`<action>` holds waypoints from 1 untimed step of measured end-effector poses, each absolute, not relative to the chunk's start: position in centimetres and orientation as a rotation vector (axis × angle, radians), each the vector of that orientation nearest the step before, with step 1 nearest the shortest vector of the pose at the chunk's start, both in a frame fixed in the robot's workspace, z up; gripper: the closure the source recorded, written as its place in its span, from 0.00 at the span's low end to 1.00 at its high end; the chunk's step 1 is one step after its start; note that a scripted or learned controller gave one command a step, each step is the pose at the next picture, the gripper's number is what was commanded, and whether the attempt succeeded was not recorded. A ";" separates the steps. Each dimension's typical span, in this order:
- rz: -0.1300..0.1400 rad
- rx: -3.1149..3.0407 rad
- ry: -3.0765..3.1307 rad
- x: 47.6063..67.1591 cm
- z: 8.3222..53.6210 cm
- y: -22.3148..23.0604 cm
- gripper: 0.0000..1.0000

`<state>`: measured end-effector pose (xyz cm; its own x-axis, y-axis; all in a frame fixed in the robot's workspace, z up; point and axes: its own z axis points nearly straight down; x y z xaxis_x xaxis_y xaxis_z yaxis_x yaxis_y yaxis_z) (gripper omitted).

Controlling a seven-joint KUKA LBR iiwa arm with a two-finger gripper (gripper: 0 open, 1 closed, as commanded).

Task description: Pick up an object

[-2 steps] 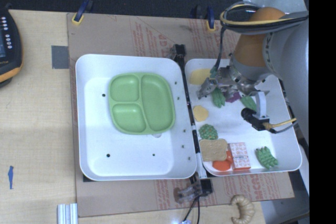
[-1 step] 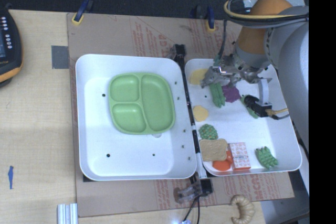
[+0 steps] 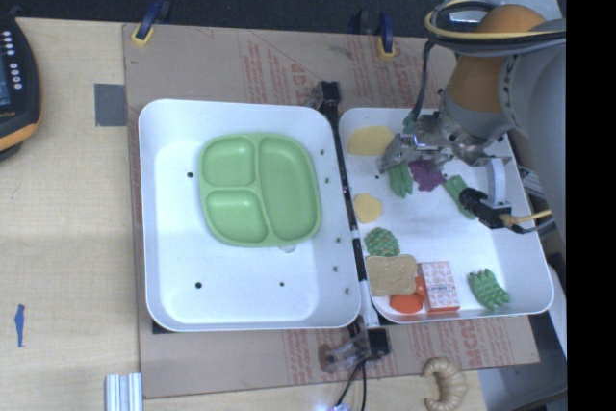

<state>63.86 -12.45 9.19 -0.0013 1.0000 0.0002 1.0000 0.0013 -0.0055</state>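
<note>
My gripper (image 3: 412,152) hangs low over the back of the right bin (image 3: 520,250), under the arm's orange band. Directly beneath and in front of it lie a purple toy (image 3: 426,175), a dark green piece (image 3: 400,182) on its left and a light green piece (image 3: 454,187) on its right. A pale yellow slice (image 3: 370,141) lies just left of the gripper. Whether the gripper touches any of these is hidden by the wrist.
The right bin also holds a small yellow round (image 3: 367,206), a green broccoli-like toy (image 3: 381,242), a toast slice (image 3: 392,273), a red piece (image 3: 406,303), a red-and-white box (image 3: 440,287) and a green toy (image 3: 488,288). A green divided plate (image 3: 260,190) lies in the left bin (image 3: 173,284).
</note>
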 end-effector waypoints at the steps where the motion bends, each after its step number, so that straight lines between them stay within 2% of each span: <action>1: 0.006 -2.214 -2.227 64.0 10.4 -12.5 1.00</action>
<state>64.02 -12.47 10.39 -0.0059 1.0000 -0.0014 1.0000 0.0059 -0.0038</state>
